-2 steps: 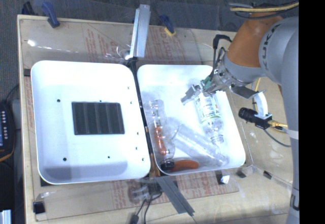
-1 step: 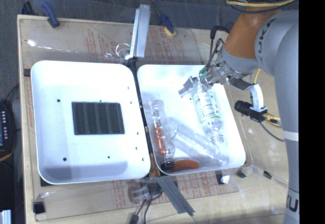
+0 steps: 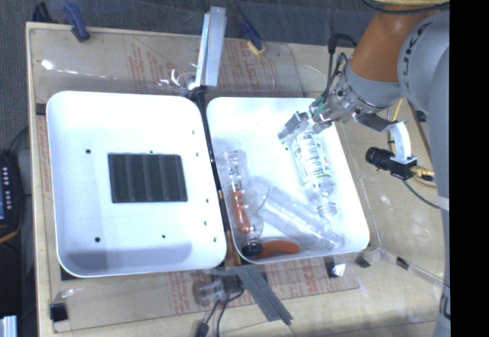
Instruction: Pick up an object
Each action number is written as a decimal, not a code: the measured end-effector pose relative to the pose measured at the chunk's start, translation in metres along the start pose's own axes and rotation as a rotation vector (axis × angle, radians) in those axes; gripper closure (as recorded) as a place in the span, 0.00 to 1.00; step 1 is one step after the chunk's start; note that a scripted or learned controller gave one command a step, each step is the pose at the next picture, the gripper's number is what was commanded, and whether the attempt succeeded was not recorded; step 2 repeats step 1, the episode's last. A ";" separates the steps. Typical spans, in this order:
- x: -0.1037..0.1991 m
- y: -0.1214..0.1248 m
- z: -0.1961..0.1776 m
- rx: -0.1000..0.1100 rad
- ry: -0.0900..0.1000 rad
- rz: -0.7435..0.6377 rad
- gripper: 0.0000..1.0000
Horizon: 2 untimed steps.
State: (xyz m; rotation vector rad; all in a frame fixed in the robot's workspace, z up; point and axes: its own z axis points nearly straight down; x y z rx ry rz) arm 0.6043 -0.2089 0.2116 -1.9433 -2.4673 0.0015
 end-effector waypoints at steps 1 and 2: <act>-0.006 0.037 0.121 0.004 0.004 -0.045 0.00; -0.006 0.037 0.121 0.004 0.004 -0.045 0.00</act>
